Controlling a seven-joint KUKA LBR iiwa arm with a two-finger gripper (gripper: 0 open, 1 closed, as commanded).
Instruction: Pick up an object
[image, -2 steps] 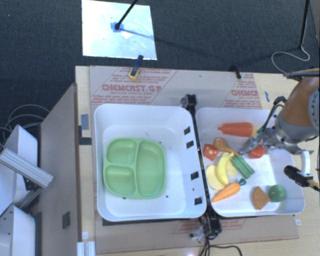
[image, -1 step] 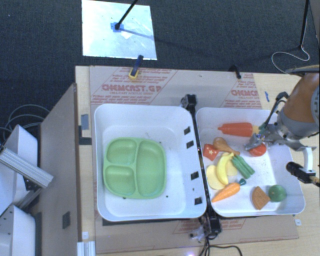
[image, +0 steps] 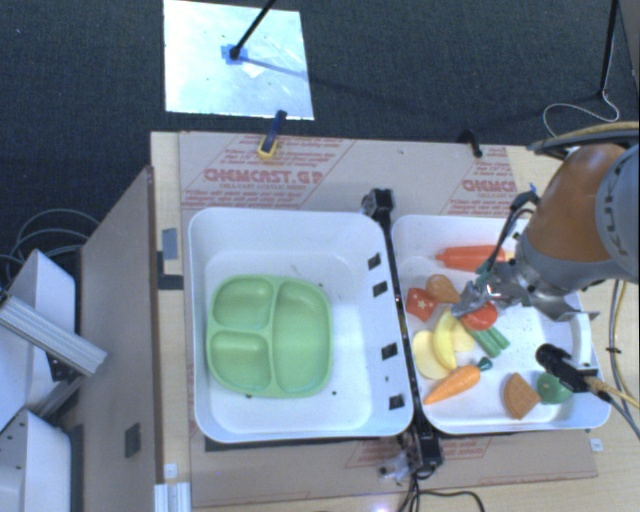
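My gripper (image: 470, 302) hangs low over the middle of the right bin (image: 420, 232), reaching in from the right. Directly under and beside it lie a red tomato (image: 482, 318) and a yellow banana piece (image: 444, 346). A brown piece (image: 442, 289) and a red piece (image: 420, 303) sit just left of the gripper. I cannot see anything lifted clear of the bin floor.
The right bin also holds a long orange carrot (image: 466, 257) at the back, a green piece (image: 491, 341), a smaller carrot (image: 453, 383), a bread slice (image: 519, 396) and a green item (image: 554, 389) at the front. The left bin (image: 230, 225) bears a green divided plate (image: 270, 335).
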